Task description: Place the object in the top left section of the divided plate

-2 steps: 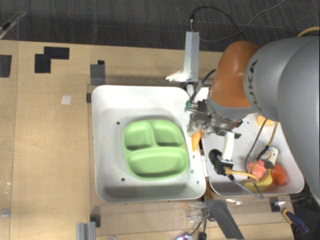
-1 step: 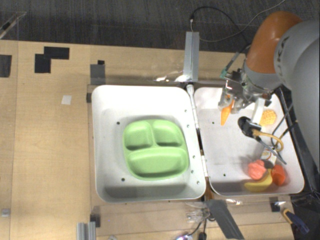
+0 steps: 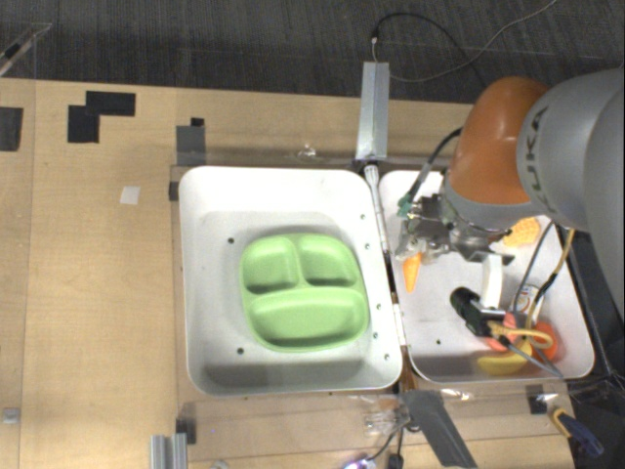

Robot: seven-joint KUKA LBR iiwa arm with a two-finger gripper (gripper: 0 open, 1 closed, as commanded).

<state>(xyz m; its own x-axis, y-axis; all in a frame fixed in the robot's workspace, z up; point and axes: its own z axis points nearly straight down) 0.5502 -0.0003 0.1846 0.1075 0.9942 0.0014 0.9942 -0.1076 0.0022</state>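
A green divided plate [image 3: 303, 289] lies in the left bin [image 3: 210, 262], with two small sections at its far side and one long section at its near side. All three sections are bare. My gripper [image 3: 420, 247] hangs over the left part of the right bin [image 3: 439, 350], close to the wall between the bins. A small orange carrot-shaped object [image 3: 411, 273] sits directly under the gripper's tip, pointing toward the near edge. Whether the carrot is gripped or resting on the bin floor cannot be made out.
An orange textured item [image 3: 524, 231] shows behind the wrist in the right bin. A yellow banana-like piece [image 3: 500, 363] and a red item [image 3: 542, 340] lie in its near right corner. A metal post [image 3: 373, 110] stands behind the bins.
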